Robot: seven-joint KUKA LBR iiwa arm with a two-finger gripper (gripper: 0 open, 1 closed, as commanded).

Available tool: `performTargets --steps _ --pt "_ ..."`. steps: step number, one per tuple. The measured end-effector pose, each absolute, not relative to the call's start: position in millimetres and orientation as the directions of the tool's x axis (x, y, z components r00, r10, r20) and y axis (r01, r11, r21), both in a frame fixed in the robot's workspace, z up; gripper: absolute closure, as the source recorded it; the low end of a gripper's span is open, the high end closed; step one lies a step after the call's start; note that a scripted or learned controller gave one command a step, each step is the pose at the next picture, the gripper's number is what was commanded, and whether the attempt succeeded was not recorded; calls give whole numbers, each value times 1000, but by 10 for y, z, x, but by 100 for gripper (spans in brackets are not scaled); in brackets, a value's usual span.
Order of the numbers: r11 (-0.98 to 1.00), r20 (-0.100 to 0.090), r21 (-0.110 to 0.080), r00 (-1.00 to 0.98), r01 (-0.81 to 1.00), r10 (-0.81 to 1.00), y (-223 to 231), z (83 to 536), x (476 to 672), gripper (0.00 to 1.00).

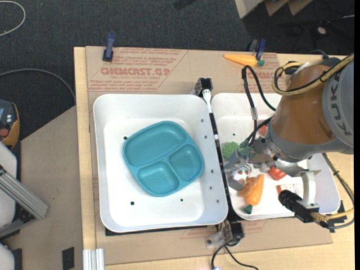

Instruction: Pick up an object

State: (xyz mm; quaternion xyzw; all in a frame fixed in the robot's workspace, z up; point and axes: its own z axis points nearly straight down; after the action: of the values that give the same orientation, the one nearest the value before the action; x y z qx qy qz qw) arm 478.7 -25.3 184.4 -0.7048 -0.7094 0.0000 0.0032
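While the gripper (pixel 243 163) hangs low in the right bin (pixel 236 108) (grip unreadable from here), a toy carrot (pixel 255 189) lies just below it, green broccoli (pixel 230 149) beside.

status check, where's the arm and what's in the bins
Arm low over right bin, gripper among the toys, finger state unclear. Orange carrot and green piece beside it. Teal divided plate alone in left bin.
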Motion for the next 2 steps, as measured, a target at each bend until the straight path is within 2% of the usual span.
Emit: performTargets --steps 1,2 --pt "-1 1 0 1 1000 1000 -298 1950 4796 100" --pt "8 2 -2 -8 1000 1000 579 1837 4817 100"
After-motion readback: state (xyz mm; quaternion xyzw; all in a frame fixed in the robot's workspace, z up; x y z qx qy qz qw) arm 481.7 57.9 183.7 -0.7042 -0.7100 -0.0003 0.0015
